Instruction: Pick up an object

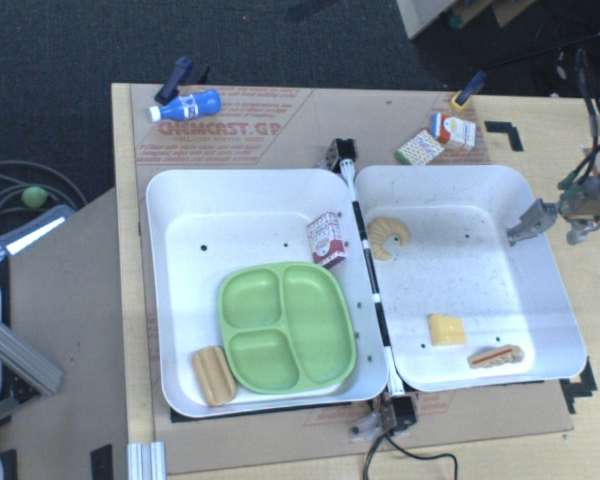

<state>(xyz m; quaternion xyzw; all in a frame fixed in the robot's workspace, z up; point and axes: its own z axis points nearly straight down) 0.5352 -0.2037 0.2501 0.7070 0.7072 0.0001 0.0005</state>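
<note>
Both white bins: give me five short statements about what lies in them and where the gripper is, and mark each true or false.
1. The green three-compartment plastic tray lies in the left white bin. True.
2. The tan bread-shaped toy rests inside a compartment of the green tray. False: it lies on the bin floor beside the tray's lower left corner.
3. The yellow cheese-like block lies in the right white bin. True.
4. The gripper is over the left bin. False: it is at the right bin's right edge.
5. The small red and white carton stands outside both bins. False: it is in the left bin, near the divide.
</note>
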